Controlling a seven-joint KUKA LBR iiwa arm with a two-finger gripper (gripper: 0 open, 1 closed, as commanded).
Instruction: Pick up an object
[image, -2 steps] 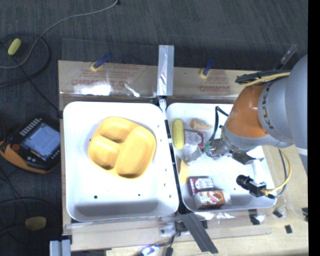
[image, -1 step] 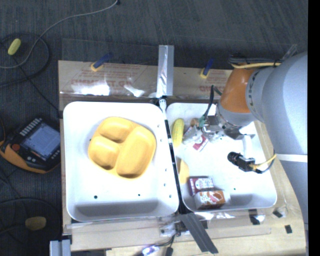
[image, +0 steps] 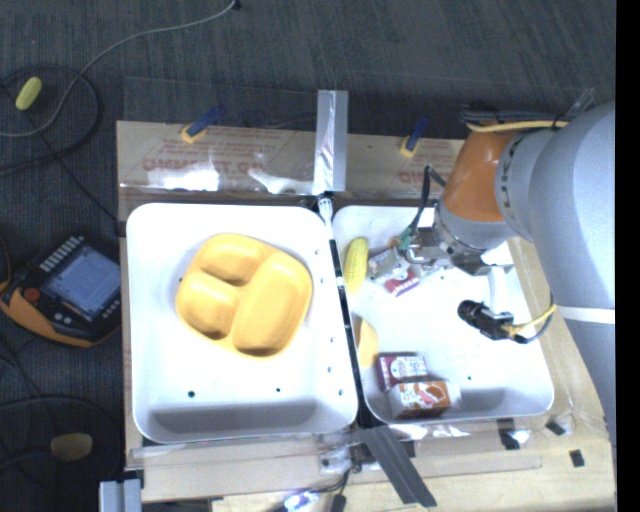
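1. The gripper (image: 392, 262) sits low in the right bin (image: 520, 385), over what may be a small packet (image: 402, 286); I cannot tell its grip.
2. One corn cob (image: 354, 260), two brown cartons (image: 410, 384), one yellow tray (image: 244, 292) in the left bin (image: 160, 395).

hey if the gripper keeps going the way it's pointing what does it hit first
Likely the small red-and-white packet right at the gripper, then the yellow corn cob by the bin divider. Depth is unclear from above.
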